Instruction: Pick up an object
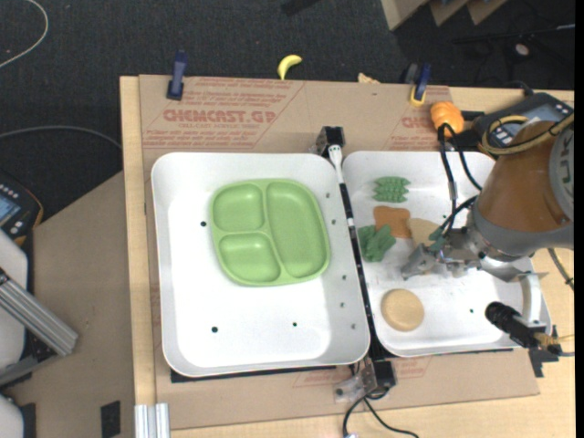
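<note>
Left bin (182, 245): one green divided plate (270, 232). Right bin (456, 331): green toys, orange piece, tan round cookie (402, 308). Tool (427, 255) low among them; grip state cannot be told.

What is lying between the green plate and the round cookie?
In the camera view, between the green plate and the round cookie lie bare bin floor and the bins' adjoining rims.

A brown cardboard sheet (228, 112) covered the tabletop (87, 272), with dark carpeted floor (137, 16) beyond the sheet's far edge, a white cable (36, 12) looping there, and blue clamps (176, 76) gripping that edge.
</note>
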Available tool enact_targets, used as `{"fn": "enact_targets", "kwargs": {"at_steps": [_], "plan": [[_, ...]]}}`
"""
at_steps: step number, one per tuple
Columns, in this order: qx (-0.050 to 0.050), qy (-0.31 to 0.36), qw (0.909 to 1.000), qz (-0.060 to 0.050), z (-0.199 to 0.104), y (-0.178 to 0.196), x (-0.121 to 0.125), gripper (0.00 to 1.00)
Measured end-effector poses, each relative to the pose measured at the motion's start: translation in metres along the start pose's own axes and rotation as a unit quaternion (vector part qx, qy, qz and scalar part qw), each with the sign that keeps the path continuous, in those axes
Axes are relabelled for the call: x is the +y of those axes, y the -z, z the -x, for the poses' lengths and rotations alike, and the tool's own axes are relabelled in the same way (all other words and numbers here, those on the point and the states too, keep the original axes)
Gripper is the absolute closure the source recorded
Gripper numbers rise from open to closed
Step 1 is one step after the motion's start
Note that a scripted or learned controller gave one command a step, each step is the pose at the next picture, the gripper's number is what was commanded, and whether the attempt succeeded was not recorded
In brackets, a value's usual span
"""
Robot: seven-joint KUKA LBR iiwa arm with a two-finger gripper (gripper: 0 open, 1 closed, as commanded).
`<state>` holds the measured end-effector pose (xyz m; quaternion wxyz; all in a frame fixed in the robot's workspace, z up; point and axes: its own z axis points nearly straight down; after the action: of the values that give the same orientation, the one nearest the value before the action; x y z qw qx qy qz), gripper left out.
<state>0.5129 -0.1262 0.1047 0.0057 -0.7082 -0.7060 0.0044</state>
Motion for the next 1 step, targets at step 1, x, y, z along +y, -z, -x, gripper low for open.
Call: {"fn": "enact_targets", "kwargs": {"at_steps": [1], "plan": [[-0.002, 0.003, 0.9999, 0.009, 0.0178, -0.0204, 0.0576, 0.00]]}}
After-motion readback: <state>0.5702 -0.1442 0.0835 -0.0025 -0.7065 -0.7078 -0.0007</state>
